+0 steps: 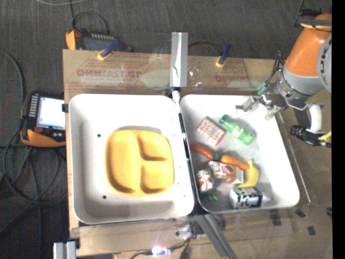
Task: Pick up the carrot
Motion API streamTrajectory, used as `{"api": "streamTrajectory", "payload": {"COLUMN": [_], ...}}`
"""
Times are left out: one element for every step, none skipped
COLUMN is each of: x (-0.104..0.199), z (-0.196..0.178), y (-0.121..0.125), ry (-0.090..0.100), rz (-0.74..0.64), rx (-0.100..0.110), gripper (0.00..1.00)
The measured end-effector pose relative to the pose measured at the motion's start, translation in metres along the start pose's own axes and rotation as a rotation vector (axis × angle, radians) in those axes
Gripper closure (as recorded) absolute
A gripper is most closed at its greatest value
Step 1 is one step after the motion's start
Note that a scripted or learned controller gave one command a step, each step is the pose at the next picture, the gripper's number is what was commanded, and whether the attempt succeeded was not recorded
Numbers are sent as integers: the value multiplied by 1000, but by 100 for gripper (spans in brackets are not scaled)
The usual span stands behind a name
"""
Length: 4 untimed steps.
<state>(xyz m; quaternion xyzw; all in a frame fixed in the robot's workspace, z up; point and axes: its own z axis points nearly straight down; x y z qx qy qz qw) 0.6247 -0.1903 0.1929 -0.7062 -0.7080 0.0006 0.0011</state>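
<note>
Camera view. I see the carrot, a slim orange taper with a green top at its left end, lying in the right bin among a red pepper, a banana, a green bottle and small cartons. The gripper hovers over that bin's upper right corner, well apart from the carrot, and I cannot tell how it is set. The left bin holds a yellow divided tray. Both rest on a cardboard-covered bench over dark carpet with cables.

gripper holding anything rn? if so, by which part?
Nothing held. The gripper is above the right bin's upper edge; the carrot lies apart in the bin among other items.
</note>
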Motion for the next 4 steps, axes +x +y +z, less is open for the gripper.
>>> {"api": "streamTrajectory", "payload": {"x": [44,41,40,70], "z": [79,103,93,17], "y": [-55,-90,-89,-121], "ry": [0,-6,-9,-1], "rz": [-105,-156,-155,-114], "rx": [1,-18,-21,0], "gripper": [0,0,100,100]}}
